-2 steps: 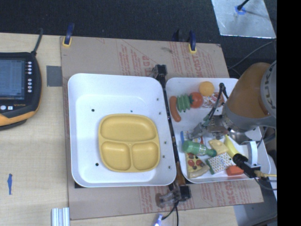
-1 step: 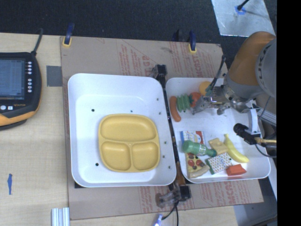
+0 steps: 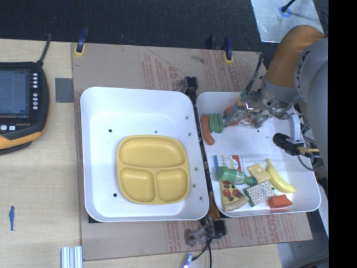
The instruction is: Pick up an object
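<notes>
In the right bin (image 3: 312, 177), my gripper (image 3: 237, 115) hangs low over the far left part, just right of a green ridged toy (image 3: 216, 123) and an orange carrot-like toy (image 3: 206, 130) lying by the bin's left wall. Toward the front of this bin lie a green bottle (image 3: 231, 176), a printed card (image 3: 228, 162), a pizza slice (image 3: 231, 195), a cheese wedge (image 3: 257, 172), a banana (image 3: 279, 176), a checkered piece (image 3: 260, 193) and a red piece (image 3: 280, 201). The wrist hides what lies directly under the gripper.
The left bin (image 3: 100, 121) holds a yellow divided plate (image 3: 153, 168). A teach pendant (image 3: 19, 105) lies on the bench at far left. The grey arm with its orange band (image 3: 295, 52) comes in over the right bin's far right corner, trailing cables (image 3: 295, 144).
</notes>
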Robot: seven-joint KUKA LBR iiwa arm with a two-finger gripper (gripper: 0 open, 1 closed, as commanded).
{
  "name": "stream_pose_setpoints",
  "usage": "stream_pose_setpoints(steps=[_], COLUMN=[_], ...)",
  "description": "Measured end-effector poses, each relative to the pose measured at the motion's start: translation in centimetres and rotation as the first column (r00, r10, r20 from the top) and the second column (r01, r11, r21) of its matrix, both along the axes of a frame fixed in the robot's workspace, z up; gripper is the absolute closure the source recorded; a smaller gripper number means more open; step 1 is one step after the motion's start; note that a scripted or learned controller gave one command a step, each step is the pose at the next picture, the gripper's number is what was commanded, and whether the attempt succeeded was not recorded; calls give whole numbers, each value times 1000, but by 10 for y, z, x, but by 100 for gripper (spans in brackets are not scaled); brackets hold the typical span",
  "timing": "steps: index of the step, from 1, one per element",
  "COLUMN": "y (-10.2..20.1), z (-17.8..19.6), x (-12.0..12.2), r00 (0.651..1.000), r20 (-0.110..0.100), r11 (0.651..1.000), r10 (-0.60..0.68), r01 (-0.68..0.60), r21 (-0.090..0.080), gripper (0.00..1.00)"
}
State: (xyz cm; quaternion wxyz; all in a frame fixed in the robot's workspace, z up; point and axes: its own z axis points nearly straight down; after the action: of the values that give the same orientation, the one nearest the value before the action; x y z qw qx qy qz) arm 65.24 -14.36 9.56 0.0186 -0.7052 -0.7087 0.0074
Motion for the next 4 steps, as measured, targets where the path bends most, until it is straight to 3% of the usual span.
stream_pose_setpoints(steps=[1,2,3,4], y=[-69,-20,-4,-6], z=[-5,-4,-1,11], x=[2,3,3,4], r00=[1000,1000,1000,999], r20=[25,30,31,32], r11=[1000,1000,1000,1000], r10=[-1,0,0,2], r01=[1,0,1,-1], r21=[-14,-15,-15,-17], gripper=[0,0,0,100])
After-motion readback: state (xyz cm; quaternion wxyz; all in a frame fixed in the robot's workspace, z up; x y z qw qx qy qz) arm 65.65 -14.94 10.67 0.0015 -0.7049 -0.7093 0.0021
